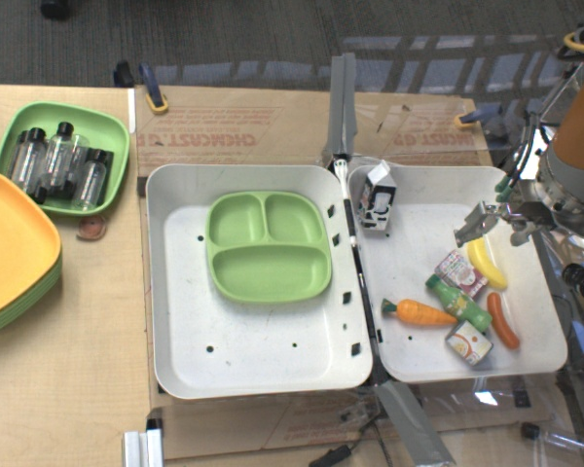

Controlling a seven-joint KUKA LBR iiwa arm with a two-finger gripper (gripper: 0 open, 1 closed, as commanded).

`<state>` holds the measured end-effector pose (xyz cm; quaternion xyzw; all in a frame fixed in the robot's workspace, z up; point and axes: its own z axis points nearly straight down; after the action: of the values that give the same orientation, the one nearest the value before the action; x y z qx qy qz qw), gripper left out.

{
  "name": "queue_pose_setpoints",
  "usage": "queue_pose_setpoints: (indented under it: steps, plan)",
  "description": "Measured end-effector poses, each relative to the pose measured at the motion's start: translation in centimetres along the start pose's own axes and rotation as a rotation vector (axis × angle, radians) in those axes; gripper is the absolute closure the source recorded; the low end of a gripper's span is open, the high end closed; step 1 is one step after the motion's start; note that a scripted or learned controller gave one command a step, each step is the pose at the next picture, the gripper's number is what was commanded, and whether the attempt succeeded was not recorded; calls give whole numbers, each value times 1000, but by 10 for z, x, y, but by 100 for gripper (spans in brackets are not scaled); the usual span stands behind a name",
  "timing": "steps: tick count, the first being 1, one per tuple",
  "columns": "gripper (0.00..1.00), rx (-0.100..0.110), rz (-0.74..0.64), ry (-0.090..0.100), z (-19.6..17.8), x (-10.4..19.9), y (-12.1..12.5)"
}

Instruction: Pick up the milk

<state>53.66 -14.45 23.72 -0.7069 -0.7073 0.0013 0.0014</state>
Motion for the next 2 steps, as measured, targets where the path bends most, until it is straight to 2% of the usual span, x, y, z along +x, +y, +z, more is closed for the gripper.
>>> queue_pose_setpoints:
  steps: [1,2]
  plan:
    - [0,-3,-50,0,132,29,30]
    - [100,-2,-45,-1,123,27,30]
